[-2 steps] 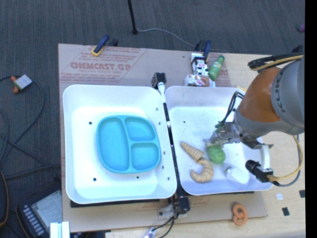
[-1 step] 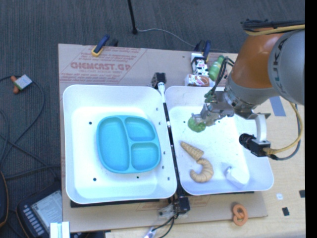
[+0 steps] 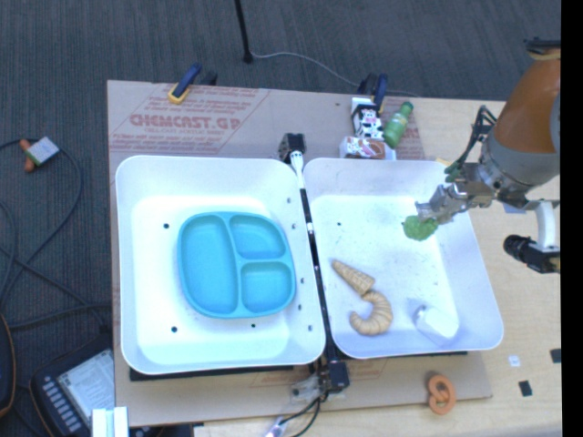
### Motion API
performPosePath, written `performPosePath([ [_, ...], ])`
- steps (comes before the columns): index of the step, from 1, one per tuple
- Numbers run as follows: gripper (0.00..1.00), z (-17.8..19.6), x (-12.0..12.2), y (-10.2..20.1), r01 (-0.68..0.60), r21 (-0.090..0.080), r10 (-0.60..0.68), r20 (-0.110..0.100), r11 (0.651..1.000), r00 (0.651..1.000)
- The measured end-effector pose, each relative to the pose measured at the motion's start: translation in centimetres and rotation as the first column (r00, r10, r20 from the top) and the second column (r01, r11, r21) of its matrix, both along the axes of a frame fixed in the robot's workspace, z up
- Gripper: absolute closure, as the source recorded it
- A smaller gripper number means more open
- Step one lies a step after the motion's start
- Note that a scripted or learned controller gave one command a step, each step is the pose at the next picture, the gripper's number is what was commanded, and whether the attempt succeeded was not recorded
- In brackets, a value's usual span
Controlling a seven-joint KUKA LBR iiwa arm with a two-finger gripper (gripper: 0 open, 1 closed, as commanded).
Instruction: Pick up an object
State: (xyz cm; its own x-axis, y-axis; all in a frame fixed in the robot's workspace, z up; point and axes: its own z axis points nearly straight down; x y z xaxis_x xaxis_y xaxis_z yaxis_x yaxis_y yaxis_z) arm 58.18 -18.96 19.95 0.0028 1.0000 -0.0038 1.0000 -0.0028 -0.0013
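Observation:
My gripper [image 3: 432, 213] reaches in from the right over the upper right part of the right bin [image 3: 474, 271]. A small green leafy object [image 3: 420, 228] sits at its fingertips, and the fingers look shut on it. The object appears to hang a little above the bin floor. Lower in the same bin lie a tan cone-shaped pastry [image 3: 353, 276], a curled croissant [image 3: 373, 315] and a small white object [image 3: 435, 321].
The left bin [image 3: 146, 198] holds a blue divided plate [image 3: 239, 264]. Behind the bins stand a green bottle [image 3: 396, 124] and a small box [image 3: 366, 139]. An orange ring [image 3: 441, 392] lies on the bench in front of the right bin.

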Motion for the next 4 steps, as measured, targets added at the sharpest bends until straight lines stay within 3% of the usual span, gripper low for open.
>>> performPosePath([
  [1, 1.0, 3.9, -5.5, 8.2, -0.005, 0.004, 0.005, 0.001, 1.0, 1.0],
  [2, 1.0, 3.9, -7.5, 15.4, -0.004, 0.004, 0.004, 0.001, 1.0, 1.0],
  [3, 1.0, 1.6, -5.0, 19.0, -0.004, 0.003, 0.004, -0.001, 1.0, 1.0],
  [4, 1.0, 0.9, -9.7, 23.8, -0.004, 0.004, 0.004, -0.002, 1.0, 1.0],
])
